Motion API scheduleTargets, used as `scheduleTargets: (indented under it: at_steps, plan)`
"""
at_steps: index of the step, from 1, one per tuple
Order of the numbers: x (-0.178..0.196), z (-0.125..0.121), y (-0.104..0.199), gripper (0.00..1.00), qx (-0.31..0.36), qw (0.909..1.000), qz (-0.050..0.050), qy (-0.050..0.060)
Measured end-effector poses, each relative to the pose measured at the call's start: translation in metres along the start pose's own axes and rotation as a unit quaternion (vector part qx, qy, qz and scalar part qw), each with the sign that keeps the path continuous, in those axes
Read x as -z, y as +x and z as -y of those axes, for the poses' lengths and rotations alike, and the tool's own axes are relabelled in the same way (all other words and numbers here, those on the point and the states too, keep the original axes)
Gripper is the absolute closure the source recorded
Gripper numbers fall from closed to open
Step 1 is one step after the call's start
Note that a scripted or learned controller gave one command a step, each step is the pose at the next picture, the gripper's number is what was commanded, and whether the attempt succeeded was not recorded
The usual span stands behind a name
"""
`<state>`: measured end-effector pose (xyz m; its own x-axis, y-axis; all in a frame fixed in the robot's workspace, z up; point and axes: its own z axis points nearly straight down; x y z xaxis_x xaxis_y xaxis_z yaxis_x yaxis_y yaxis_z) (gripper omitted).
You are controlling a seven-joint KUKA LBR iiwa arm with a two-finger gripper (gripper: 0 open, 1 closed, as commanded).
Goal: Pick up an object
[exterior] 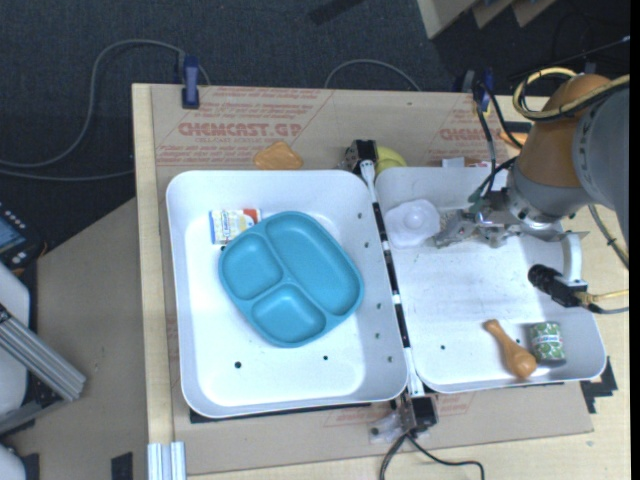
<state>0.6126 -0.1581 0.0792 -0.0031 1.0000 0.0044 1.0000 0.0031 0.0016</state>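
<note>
1. Far left: dark carpet, a grey cable looping toward a blue clamp (190, 80) at the upper left corner of the brown bench board (300, 118)
2. Left of centre: left bin (200, 368), white and shallow, carrying a blue divided plate (290, 276) tilted across its middle
3. Tucked just under the plate's upper left edge: a small white packet with red and blue print (230, 222), touching the plate
4. Above the bins on the board: an orange lump (278, 155), then a yellow-green object (388, 159) beside a dark clip at the seam
5. Right of the seam: right bin (460, 353), with a clear plastic cup (412, 220) lying in its upper left corner
6. Just right of the cup: gripper (462, 228), low in the bin, reaching in from the grey arm (590, 148); too blurred and small to tell its state, and nothing clearly held
7. Lower right of that bin: an orange-brown wooden piece (510, 347) lying slantwise, with a green patterned block (547, 341) just beside it, both well apart from the gripper
</note>
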Motion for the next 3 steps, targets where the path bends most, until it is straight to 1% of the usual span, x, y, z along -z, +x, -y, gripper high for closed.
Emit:
scheduleTargets:
  at_steps: [1,2,3]
  plan:
    - [0.009,-0.055,-0.016,0.0,0.0,1.0,0.004,-0.004]
    - [0.023,-0.056,-0.015,1.0,0.0,1.0,0.005,-0.007]
    - [0.021,-0.055,-0.015,0.0,0.0,1.0,0.004,-0.006]
